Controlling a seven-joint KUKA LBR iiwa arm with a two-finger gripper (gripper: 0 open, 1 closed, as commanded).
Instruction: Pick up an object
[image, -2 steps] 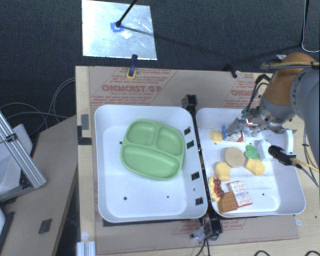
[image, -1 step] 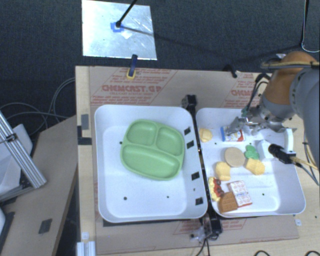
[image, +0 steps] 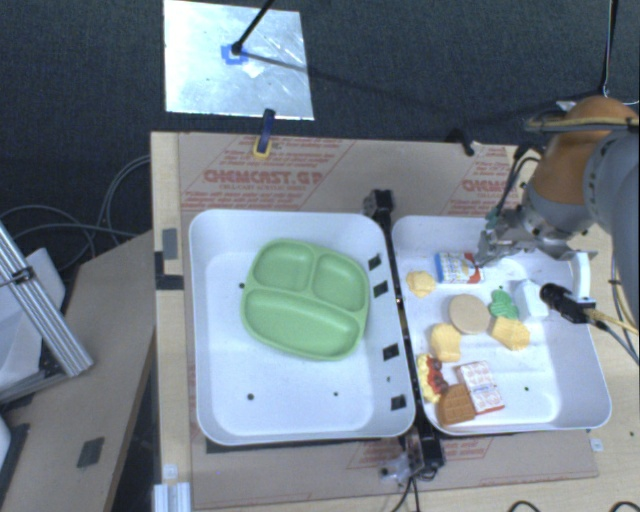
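A table (image: 200, 160) carries two white bins, the left bin (image: 215, 300) holding a green divided plate (image: 305, 298), well left of the pincer (image: 487, 248). The grey arm (image: 575, 180) lowers its pincer into the right bin's (image: 570, 380) far end, just above a small blue-and-red packet (image: 454, 266) at its left; whether it is clenched or released cannot be told. Nearer the camera lie a round tan biscuit (image: 466, 313), yellow toy pieces (image: 509, 333), a red-and-white packet (image: 479, 386) and a brown cracker (image: 455, 404).
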